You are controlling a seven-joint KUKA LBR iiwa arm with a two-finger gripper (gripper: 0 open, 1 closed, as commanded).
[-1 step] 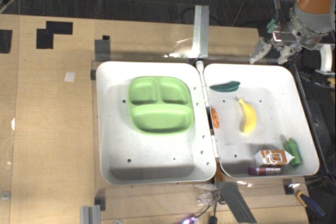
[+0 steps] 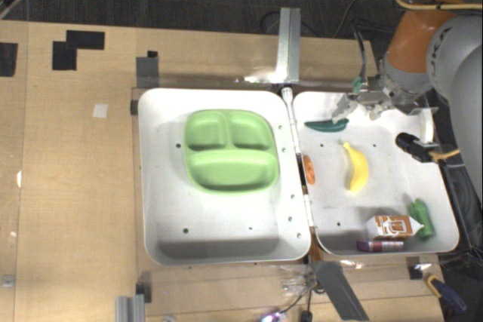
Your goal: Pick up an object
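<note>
The wooden bench (image 2: 75, 177) carries two white bins side by side. The left bin (image 2: 167, 226) holds a pale green divided tray (image 2: 230, 149), lying flat near its middle, with one long compartment on the near side and two smaller ones behind it.

The right bin (image 2: 396, 181) holds every loose object. A small orange item (image 2: 309, 171) lies against its left wall; what it is cannot be made out. Towards the far left corner lies a dark teal piece (image 2: 326, 125), long and slightly curved. A banana (image 2: 356, 168) lies near the middle of the bin, apart from the other things.

Just above the right tip of the teal piece hangs the end effector (image 2: 360, 108), its two fingers (image 2: 343, 109) standing apart with nothing between them; whether the left one touches the teal piece cannot be told.

Along the near wall lie a brown and white carton (image 2: 392, 225) and, just in front of it, a purple marker (image 2: 381, 244). A green thing (image 2: 419, 218) lies beside the carton at the near right corner. The grey arm (image 2: 456, 49) with its orange band comes in from the right
</note>
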